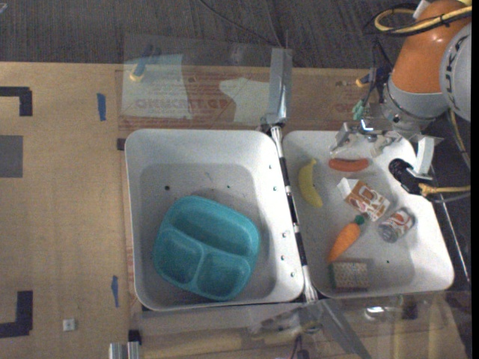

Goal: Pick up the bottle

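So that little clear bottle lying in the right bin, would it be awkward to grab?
Probably. The bottle lies on its side, so a nudge may roll it. It looks like clear plastic, likely light and a bit slippery. A packet sits close beside it, which may crowd the claw.

One fixed camera looks down from above at a slant, far enough off to take in the table (60, 200) and both bins, left bin (142, 155) and right bin (438, 264). The arm (426, 58) enters at upper right.
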You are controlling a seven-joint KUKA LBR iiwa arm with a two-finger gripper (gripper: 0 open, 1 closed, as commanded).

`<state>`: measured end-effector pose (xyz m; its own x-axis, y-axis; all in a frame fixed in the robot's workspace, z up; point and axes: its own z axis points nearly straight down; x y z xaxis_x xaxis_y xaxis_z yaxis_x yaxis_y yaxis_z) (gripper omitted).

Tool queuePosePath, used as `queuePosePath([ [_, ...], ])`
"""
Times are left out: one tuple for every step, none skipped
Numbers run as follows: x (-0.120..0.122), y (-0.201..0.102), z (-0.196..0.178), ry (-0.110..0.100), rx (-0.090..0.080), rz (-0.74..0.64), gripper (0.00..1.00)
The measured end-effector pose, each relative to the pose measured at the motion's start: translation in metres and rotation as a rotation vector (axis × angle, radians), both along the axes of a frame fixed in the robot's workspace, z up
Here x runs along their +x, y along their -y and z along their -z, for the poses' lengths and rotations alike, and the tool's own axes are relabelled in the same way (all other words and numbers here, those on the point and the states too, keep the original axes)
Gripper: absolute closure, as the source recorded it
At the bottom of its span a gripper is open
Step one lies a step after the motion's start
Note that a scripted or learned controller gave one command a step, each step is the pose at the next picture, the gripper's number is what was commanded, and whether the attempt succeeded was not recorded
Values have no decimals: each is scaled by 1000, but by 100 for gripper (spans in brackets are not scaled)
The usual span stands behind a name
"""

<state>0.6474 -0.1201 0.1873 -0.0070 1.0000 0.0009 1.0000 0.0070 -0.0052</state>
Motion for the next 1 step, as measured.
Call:
queuePosePath([
  [-11, 48, -61, 6, -2, -208, 0],
])
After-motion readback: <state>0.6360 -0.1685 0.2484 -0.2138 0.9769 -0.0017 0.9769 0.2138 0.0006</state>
